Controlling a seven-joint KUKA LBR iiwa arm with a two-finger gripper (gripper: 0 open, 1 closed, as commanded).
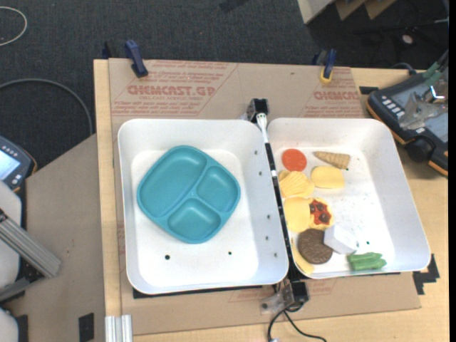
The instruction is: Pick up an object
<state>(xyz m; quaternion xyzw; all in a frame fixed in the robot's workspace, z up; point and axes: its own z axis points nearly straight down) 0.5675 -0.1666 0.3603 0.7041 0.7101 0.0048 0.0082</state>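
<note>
Camera view looks down on a brown bench board (214, 84) printed with red lettering, bearing two shallow white bins side by side. Left bin (142, 262) holds a teal divided plate (188, 193), three compartments, lying flat near the bin's middle. Right bin (385, 191) carries a cluster of small toy foods along its left half: a yellow piece (296, 213) touching the dividing wall, another yellow lump (328, 177) above it, a brown round cookie (314, 247) near the lower edge, an orange-red disc (293, 159) at the top, a tan cone (332, 159) just beside that disc, a white block (340, 238) touching the cookie, a green piece (367, 262) by the lower rim, and a small red-and-black item (320, 211) resting on the yellow piece. Whether the gripper is wide or narrow, I cannot tell. Two clamps, blue (135, 58) and yellow (328, 64), grip the board's far edge.
</note>
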